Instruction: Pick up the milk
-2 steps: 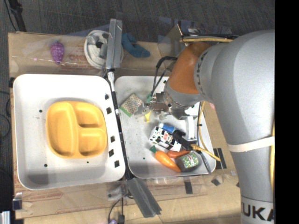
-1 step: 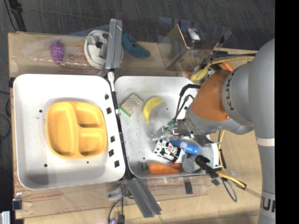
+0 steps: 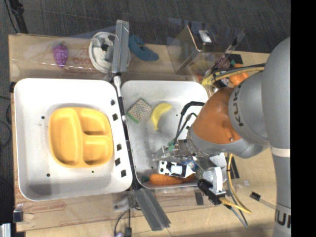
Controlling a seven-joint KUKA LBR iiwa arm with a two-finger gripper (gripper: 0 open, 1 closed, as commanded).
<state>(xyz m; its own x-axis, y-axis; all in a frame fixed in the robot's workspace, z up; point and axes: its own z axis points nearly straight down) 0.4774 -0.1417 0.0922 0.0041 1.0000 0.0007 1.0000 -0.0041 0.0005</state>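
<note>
Currently over milk (image 3: 173, 169) at 6 o'clock of right bin (image 3: 143, 90) | gripper (image 3: 183, 154) finger state: cannot tell, hidden by wrist | carrot (image 3: 168, 179) touching milk | risk: catching carrot or slipping off carton.

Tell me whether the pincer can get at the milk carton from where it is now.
Probably yes. The pincer hangs right above the milk carton in the right bin. The carrot lies close against the carton's near side, so it may crowd the grasp.

Fixed overhead camera (slanted) overlooks both bins (image 3: 29, 90).
</note>
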